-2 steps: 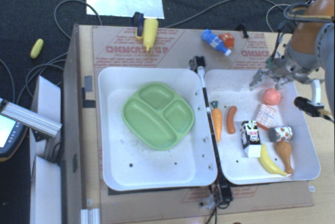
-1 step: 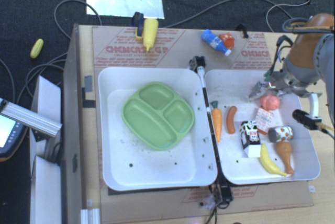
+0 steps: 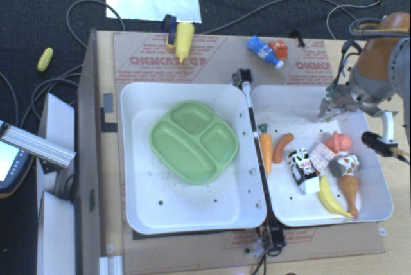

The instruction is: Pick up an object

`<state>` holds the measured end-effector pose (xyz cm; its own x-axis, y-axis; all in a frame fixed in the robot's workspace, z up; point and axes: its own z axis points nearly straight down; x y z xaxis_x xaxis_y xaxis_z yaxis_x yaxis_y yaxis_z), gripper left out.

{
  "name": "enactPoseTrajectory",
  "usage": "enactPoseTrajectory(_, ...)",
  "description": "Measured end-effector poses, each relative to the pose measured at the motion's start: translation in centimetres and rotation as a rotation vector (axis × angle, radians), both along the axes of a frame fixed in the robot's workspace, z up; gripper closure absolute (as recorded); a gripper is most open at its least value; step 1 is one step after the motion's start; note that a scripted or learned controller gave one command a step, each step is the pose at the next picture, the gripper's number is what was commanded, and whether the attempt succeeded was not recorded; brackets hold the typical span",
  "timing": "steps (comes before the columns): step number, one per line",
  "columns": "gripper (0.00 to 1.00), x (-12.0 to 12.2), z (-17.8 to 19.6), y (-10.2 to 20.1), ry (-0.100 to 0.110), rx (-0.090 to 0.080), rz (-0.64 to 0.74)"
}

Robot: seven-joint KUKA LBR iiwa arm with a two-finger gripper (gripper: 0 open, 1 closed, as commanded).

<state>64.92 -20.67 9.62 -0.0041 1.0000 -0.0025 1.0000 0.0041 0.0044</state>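
My gripper (image 3: 329,110) hangs over the far part of the right bin (image 3: 282,106), with nothing visible between its fingers. Toy foods lie nearer the front of that bin: a carrot (image 3: 265,150), a sausage (image 3: 281,147), a black-and-white cow carton (image 3: 300,166), a pink-and-white block (image 3: 321,156), a pink toy (image 3: 338,141), a banana (image 3: 332,198) and a drumstick (image 3: 350,191). The gripper is above and apart from all of them, closest to the pink toy.
The left bin (image 3: 138,203) holds a green divided plate (image 3: 194,141). On the bench behind the bins lie a yellow bottle (image 3: 183,40) and a blue bottle with a red toy (image 3: 266,51). Cables run around the bench.
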Motion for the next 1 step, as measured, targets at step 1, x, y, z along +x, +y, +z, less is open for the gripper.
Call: enactPoseTrajectory(1,1.0,-0.48,7.29,0.7,-0.001,0.001,0.0)
